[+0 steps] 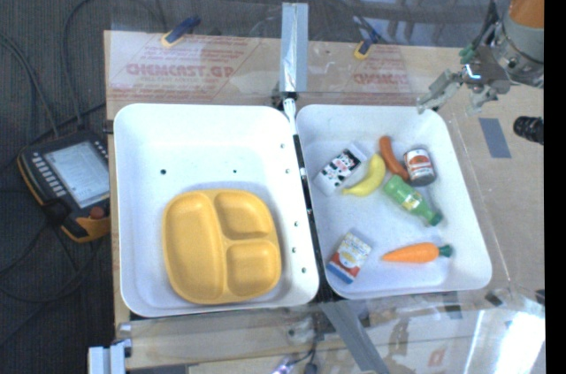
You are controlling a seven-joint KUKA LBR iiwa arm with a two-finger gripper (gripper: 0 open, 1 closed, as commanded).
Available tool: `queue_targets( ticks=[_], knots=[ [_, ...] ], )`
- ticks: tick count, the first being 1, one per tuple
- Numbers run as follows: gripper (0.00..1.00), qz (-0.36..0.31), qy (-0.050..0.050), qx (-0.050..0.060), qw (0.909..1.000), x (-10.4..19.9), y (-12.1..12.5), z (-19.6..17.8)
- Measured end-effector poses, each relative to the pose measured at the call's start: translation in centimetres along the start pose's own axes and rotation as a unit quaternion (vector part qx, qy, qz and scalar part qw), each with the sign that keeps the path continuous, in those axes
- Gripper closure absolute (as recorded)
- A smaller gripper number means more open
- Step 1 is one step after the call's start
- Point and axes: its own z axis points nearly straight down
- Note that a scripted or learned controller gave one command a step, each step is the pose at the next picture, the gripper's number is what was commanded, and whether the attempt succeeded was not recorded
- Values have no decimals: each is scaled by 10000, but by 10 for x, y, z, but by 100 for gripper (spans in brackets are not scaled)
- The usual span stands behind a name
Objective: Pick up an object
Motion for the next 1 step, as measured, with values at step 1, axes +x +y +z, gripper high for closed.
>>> queue_targets(
  ticks=[1],
  knots=[
    [0,-654,-15,6,9979,-2,3,105]
  ],
)
